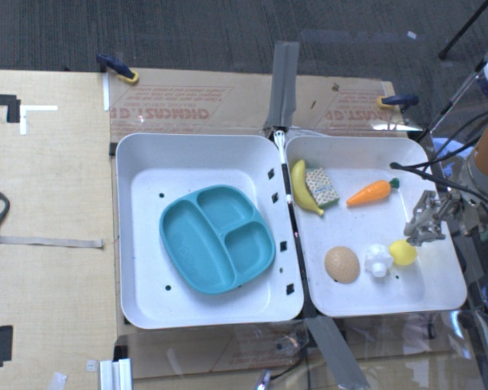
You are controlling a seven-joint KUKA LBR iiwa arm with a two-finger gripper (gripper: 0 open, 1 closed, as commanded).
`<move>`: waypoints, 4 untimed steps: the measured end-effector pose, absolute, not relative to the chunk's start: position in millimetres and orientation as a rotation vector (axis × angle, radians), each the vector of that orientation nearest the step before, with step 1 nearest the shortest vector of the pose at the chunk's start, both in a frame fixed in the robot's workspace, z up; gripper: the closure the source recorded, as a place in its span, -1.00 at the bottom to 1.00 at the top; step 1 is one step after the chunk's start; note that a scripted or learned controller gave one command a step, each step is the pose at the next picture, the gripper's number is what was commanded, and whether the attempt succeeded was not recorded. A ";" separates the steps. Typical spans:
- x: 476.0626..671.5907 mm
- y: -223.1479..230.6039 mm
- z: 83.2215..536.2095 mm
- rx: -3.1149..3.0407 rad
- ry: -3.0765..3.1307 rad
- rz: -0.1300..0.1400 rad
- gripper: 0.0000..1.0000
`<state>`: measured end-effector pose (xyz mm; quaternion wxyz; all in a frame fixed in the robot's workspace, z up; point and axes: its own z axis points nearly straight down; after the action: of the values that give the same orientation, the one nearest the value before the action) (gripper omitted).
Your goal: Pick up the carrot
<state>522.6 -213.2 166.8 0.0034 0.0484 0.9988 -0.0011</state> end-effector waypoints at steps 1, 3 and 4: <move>505.5 -221.7 169.4 0.329 3.119 -0.001 1.00; 592.5 -198.6 93.4 1.056 2.954 0.000 1.00; 592.5 -198.7 93.4 1.056 2.954 0.000 -1.00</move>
<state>592.5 -198.7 93.4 0.0023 0.3366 0.9417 -0.0001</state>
